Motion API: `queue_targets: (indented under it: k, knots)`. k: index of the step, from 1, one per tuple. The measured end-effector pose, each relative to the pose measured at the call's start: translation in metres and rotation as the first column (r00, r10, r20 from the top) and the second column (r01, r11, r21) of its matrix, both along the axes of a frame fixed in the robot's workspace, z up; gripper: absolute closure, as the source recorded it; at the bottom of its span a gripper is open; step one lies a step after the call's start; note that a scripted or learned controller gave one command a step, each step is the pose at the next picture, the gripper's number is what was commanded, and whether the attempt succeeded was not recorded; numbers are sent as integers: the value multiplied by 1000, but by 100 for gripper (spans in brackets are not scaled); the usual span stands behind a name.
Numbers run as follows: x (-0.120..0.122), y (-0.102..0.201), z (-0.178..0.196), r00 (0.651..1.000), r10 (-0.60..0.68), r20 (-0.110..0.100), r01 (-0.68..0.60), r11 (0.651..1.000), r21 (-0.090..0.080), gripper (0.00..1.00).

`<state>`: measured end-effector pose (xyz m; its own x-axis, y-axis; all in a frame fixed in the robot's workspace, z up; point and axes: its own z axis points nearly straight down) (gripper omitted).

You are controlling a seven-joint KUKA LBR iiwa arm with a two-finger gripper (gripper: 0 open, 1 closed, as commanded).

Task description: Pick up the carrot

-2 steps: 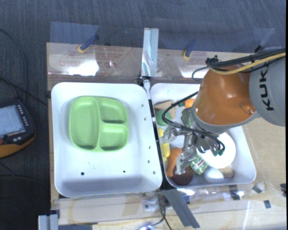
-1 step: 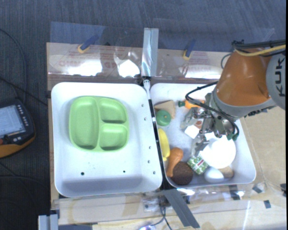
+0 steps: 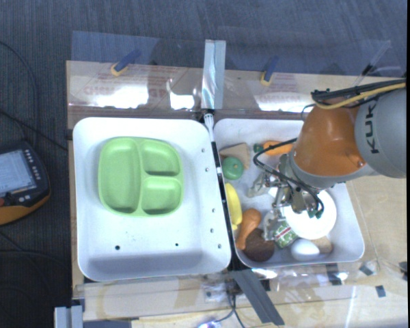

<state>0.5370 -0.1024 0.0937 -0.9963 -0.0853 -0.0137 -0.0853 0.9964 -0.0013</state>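
Over right bin (image 3: 352, 214): gripper (image 3: 277, 214) lowered; carrot (image 3: 277, 147) behind.

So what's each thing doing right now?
Carrot: lying at the back of the right bin, partly under the arm, not held.
Gripper: low over the right bin's toys.
Green plate: flat in the left bin.
Banana: lying along the right bin's left wall.
Egg: resting at the front.

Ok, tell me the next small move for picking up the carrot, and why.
Probably shift the end effector toward the far wall of the right bin. It hangs beside the white plate at the near end, while the carrot lies at the far end, partly under the arm's orange band.
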Motion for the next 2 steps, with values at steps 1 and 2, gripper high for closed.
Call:
queue_targets:
  k: [1,2]
  knots:
    - [-27,2,0,911,-412,11,412,911,5,0]
    - [5,6,-1,762,-647,-3,647,762,8,0]
